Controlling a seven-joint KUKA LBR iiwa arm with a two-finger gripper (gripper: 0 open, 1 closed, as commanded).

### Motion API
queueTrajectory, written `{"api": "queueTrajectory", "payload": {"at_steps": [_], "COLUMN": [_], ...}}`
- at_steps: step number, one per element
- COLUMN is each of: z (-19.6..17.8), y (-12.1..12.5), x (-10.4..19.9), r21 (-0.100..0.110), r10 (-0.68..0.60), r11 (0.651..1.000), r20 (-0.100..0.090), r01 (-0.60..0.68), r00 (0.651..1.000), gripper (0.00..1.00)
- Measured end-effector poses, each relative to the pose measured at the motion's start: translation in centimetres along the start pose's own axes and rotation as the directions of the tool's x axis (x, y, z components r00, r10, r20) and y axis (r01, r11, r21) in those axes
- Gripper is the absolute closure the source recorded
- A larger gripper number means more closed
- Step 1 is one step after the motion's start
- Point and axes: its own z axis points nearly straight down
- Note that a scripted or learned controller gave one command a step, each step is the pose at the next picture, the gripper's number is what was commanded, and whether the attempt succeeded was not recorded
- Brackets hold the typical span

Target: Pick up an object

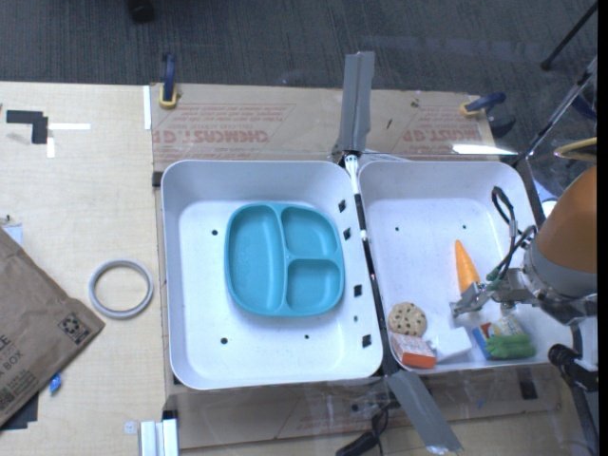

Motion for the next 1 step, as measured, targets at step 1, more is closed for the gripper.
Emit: {"api": "queueTrajectory", "payload": {"at_steps": [1], "z": [-0.12], "y": [7.47], "x": [-0.67], "r21": [-0.003], "r10": [0.04], "r11": [0.999], "r20": [0.001], "r01": [-0.04], "r00": [0.999], "gripper": [0.0]}}
